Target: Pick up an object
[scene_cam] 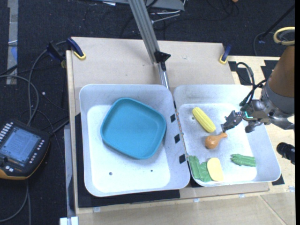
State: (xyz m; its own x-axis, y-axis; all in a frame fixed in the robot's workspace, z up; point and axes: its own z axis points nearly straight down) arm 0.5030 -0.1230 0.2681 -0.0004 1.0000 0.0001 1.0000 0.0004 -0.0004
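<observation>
Objects for the pick all sit in the right bin point(262, 139); nothing is visibly between the gripper's fingers. Gripper point(231, 121) hangs over the right bin's upper middle, dark fingers pointing left and down. Can't tell how far open it is; the tips merge into one dark shape at this angle. Tip sits just above and right of the orange drumstick toy point(213, 140); contact unclear.

Arm point(281, 88) comes in from the right edge, orange band above the grey wrist, wrist over the bin's right rim, cables looped above it.

Largest to smallest, the rest:
- Bench point(122, 64), tan board with two clamps at the back corners.
- Left bin point(93, 172), holding a blue square plate point(133, 128) tilted diagonally, near the bin's centre.
- Metal pole point(145, 22) slanting down to the seam between the bins.
- Handheld pendant point(18, 149) on the floor at left.
- Right bin contents: yellow corn cob point(203, 119) upper middle, just left of the gripper; green leafy piece point(199, 168) at the lower left corner, touching a pale yellow piece point(215, 169) beside it; small green piece point(243, 160) lower right, apart from the others.

Corn and drumstick are nearest the fingers.
</observation>
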